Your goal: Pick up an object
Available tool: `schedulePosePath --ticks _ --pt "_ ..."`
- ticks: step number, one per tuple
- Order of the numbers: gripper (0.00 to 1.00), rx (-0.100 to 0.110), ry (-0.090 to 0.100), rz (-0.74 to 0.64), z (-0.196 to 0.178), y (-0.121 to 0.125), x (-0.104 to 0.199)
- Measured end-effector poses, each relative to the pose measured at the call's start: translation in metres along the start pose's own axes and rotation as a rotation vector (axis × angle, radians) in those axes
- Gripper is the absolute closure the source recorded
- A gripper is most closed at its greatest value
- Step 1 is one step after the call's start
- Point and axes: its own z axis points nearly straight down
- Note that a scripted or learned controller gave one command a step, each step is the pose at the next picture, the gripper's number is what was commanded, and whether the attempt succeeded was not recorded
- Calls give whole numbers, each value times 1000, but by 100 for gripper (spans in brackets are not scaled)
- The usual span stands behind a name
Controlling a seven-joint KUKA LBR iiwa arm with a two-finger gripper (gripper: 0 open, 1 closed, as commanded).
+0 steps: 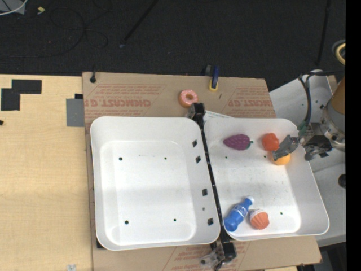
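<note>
Pick not yet made: the gripper sat low at the right bin's far right edge, nothing seen lifted.

The 2 shallow white plastic bins lay side by side; the left bin point(107, 151) held nothing, and the right bin point(307, 208) held every object. The grey arm's 2-finger gripper point(289, 145) reached in from the right, beside a small orange-and-yellow toy point(273, 145); whether it was apart, together or clamped could not be told. A blue plastic bottle point(237, 214) touched an orange ribbed toy point(259, 220) near the front, a purple knobbly toy point(237, 143) lay apart, and a pink ring point(188, 98) rested outside on the cardboard. Grasp and lift remained, by this judgement.
</note>
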Motion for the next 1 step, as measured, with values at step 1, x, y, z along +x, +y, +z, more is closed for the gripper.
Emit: schedulePosePath --ticks 1 --pt "0 15 5 0 159 14 -3"
